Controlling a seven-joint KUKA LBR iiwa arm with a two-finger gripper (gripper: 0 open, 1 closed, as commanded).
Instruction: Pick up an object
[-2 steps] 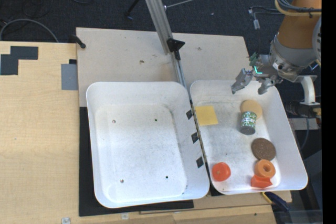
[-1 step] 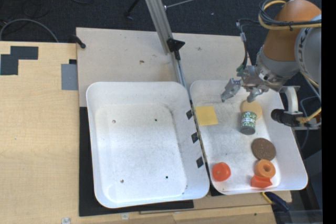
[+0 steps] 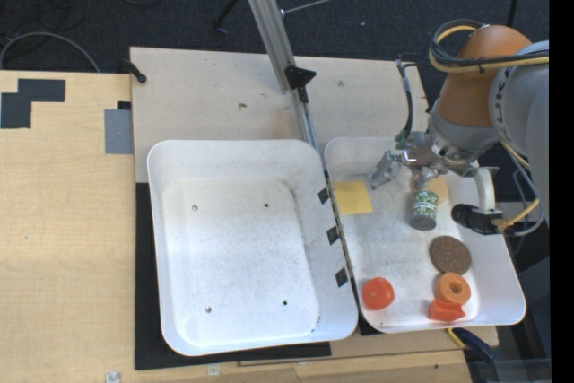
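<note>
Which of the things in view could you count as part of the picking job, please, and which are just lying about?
Job: gripper; yellow square, green can, brown disc, red piece, orange ring, right bin.
Lying about: left bin, metal rail, floor cables.

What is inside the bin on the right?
In the right bin: a yellow square, green can, brown disc, red piece, orange ring. The arm covers its far corner.

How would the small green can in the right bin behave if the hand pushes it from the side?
The green can stands upright and looks taller than wide, so a high push would probably tip it. Its round body suggests it would then roll across the right bin. It looks rigid, unlikely to deform.
</note>
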